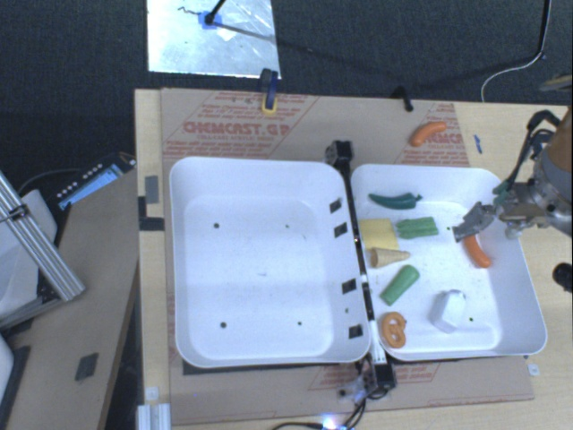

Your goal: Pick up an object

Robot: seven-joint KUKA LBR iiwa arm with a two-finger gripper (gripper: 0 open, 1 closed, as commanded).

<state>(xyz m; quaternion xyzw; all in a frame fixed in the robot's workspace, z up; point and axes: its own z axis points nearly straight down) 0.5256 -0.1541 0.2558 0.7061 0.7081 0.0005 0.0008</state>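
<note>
Your hand hangs at the right bin's right edge, low over the orange sausage, likely the target since it lies apart from the other toys. Can't tell the hand's grip state; nothing visibly held.

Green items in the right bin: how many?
3. A dark green pepper near the bin's far edge, a green block just below it, and a green pickle-like piece lower, toward the middle. None looks hidden.

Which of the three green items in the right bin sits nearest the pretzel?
The light green oblong piece, lying diagonally just above the pretzel. The dark green pepper and the green block lie farther up.
</note>
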